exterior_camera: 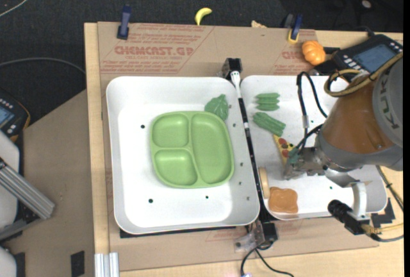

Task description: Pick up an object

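A: Over the right bin (359, 208), near its middle — end effector (296, 165) sits low, next to a small red-and-yellow piece (282, 146). Can't tell from here how it's set.

B: Other items?

A: Two green pods (267, 101) (268, 122) toward that bin's far-left corner, an orange slab (283, 200) at its near-left corner. Left bin (128, 141): green divided plate (192, 148) at centre, green leaf (218, 105) by its far-right corner.

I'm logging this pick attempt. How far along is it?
Done: the grey arm has reached into the right white bin, its gripper low beside the red-and-yellow toy piece. In hand: nothing visibly lifted. Left: secure and raise an item; the green ridged pods, orange bread-like piece and green divided plate lie in place.
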